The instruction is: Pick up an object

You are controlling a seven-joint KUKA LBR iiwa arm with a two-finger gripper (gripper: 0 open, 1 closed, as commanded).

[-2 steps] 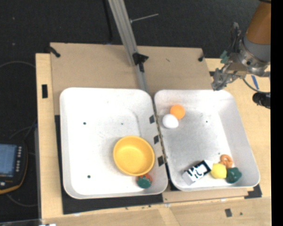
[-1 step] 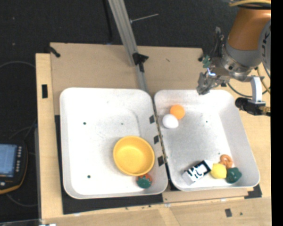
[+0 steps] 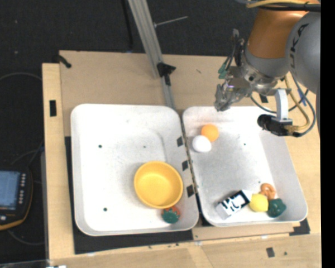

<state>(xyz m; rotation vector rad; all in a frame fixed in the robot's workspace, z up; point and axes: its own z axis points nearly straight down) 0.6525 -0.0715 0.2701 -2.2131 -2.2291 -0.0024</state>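
My gripper (image 3: 222,104) hangs above the far edge of the right bin (image 3: 279,161), pointing down, with nothing visible between its tips. Just below it in that bin lie an orange ball (image 3: 210,132) and a white ball (image 3: 201,144), touching each other. At the bin's near right corner sit a black-and-white box (image 3: 233,204), a yellow lemon-like piece (image 3: 259,203), a small orange piece (image 3: 267,190) and a dark green piece (image 3: 277,207). A yellow bowl (image 3: 158,184) stands in the left bin (image 3: 100,166), with a small green and red piece (image 3: 170,215) at its near side.
A slanted metal pole (image 3: 148,35) rises behind the bins, ending at a black clamp (image 3: 166,70) near their shared far corner. A black cable part (image 3: 274,124) hangs off the arm over the right bin's far right rim. A handheld pendant (image 3: 5,197) lies at the far left.
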